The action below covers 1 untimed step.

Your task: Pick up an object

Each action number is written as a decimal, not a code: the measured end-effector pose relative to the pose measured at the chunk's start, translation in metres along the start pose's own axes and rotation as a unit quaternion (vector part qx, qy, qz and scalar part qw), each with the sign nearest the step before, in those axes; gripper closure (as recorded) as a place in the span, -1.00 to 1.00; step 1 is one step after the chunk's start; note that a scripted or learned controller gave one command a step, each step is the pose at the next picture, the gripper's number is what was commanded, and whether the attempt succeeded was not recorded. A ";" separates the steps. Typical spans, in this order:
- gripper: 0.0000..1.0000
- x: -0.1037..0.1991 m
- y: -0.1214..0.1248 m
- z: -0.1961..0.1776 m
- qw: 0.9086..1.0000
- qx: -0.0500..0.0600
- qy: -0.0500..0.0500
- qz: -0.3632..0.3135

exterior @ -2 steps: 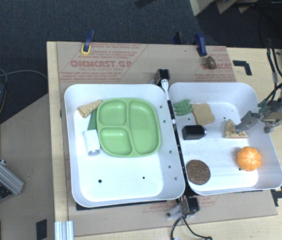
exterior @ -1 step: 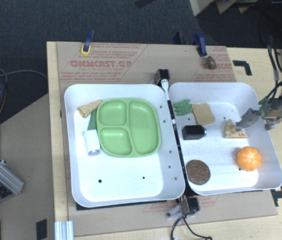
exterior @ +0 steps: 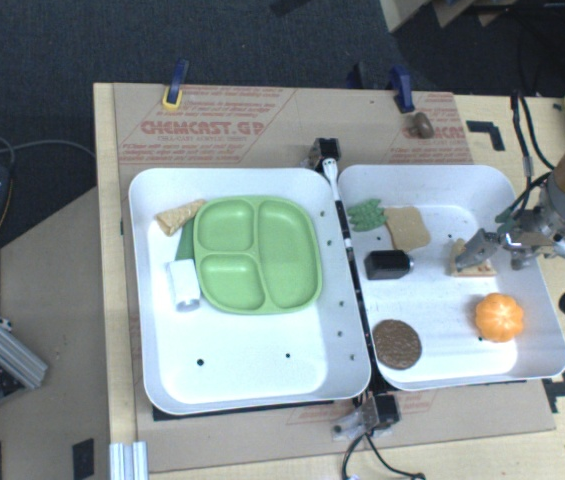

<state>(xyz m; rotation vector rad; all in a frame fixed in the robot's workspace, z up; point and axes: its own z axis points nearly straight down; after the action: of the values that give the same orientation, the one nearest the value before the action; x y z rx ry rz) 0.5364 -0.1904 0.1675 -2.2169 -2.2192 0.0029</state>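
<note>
My gripper (exterior: 475, 254) reaches in from the right and hangs low over the right bin (exterior: 442, 190), in its right half. A small tan piece (exterior: 480, 265) lies right at its tip, and whether it is gripped is unclear. An orange (exterior: 499, 318) sits just below and to the right of the gripper. Further left in the same bin are a black block (exterior: 387, 264), a tan slice (exterior: 407, 228), a green leafy piece (exterior: 365, 213) and a round brown cookie (exterior: 398, 343).
The left bin (exterior: 242, 368) holds a green divided plate (exterior: 258, 253), a tan cracker (exterior: 177, 216) and a white cylinder (exterior: 184, 281). A raised divider (exterior: 345, 258) separates the two bins. Cables (exterior: 524, 138) hang beside the arm at the right.
</note>
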 end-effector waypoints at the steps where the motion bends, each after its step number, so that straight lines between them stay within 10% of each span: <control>1: -1.00 0.006 -0.007 0.047 1.000 0.001 0.000 0.000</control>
<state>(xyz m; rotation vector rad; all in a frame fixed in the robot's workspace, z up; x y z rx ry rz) 0.5290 -0.1842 0.1205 -2.2163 -2.2173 0.0036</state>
